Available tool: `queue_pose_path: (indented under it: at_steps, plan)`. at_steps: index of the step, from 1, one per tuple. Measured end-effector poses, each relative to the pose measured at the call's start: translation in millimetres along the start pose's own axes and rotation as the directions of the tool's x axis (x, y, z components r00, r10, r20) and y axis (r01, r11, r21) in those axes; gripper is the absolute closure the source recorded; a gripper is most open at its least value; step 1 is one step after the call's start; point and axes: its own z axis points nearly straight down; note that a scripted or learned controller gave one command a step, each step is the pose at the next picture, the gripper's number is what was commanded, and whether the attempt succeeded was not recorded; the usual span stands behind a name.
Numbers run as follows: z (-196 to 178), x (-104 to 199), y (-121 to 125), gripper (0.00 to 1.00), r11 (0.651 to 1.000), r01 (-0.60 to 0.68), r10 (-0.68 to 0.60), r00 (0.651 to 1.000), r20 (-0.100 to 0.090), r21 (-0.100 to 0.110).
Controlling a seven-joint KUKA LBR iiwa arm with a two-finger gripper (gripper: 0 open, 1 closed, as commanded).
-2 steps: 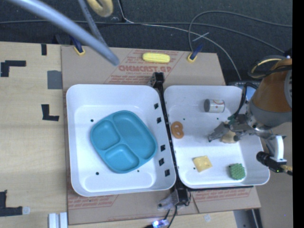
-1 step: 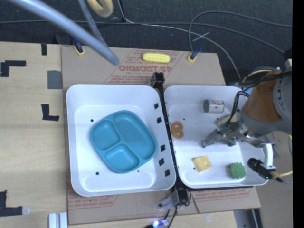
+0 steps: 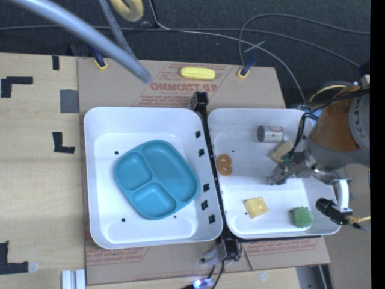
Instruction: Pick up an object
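Pretzel (image 3: 224, 164), cheese cube (image 3: 256, 207) and broccoli (image 3: 301, 217) lie ungrasped at lower right; your gripper (image 3: 280, 174) hovers low, jaw state unreadable.

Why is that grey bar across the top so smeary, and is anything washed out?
Camera view: the grey bar sits close to the lens, so it is out of focus; the bins are bright white with soft shadows; the gripper looks slightly blurred.

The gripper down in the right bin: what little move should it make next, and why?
Probably a short shift toward the yellow block. The gripper sits low on the right bin floor with no item seen between its fingers, and that block lies apart from the others.
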Motion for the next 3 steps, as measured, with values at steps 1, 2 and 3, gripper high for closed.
queue_pose_path:
  at_steps: [1, 2, 3]
  plan:
    - [-54, -1, -9, 1.0, 1.0, -0.001, 0.001, 1.0, -0.003, -0.002]
    - [-107, -1, -8, 1.0, 1.0, 0.001, -0.001, 1.0, -0.002, -0.003]
    - [-115, 48, 0, 1.0, 1.0, 0.005, -0.005, 1.0, -0.006, 0.001]
